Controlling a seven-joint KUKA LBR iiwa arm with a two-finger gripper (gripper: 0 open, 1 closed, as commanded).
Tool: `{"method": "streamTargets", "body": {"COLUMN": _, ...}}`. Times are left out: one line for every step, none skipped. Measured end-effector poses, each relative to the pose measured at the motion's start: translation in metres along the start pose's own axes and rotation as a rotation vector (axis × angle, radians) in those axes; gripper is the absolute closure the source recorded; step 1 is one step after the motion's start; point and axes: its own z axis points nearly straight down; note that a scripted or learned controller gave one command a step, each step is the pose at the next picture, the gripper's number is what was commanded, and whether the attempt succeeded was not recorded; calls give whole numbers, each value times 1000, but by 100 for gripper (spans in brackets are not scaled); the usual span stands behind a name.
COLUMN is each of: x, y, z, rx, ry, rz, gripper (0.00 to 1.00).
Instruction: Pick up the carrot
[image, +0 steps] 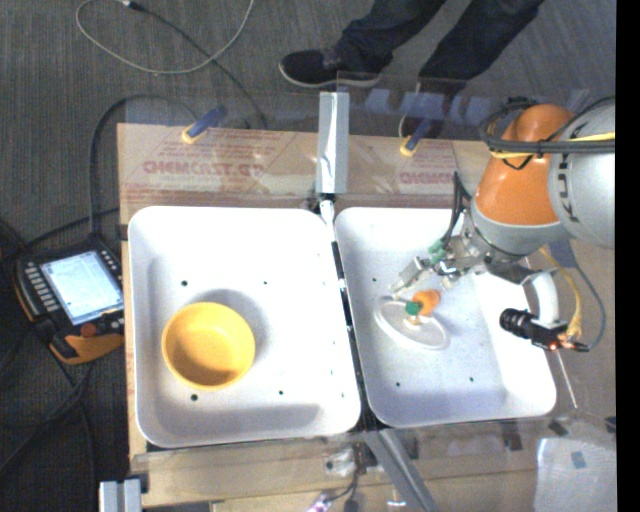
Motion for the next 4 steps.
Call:
{"method": "streamTargets", "body": {"x": -12, "y": 4, "z": 71, "rx": -22, "ry": -9, "rz": -100, "gripper": 0}}
{"method": "streamTargets", "body": {"x": -9, "y": -22, "z": 71, "rx": -36, "ry": -7, "rz": 206, "gripper": 0}}
{"method": "streamTargets", "body": {"x": 12, "y": -16, "z": 71, "rx": -33, "ry": -17, "rz": -40, "gripper": 0}}
{"method": "streamTargets", "body": {"x": 17, "y": -38, "z": 70, "rx": -37, "ry": -19, "rz": -190, "gripper": 0}}
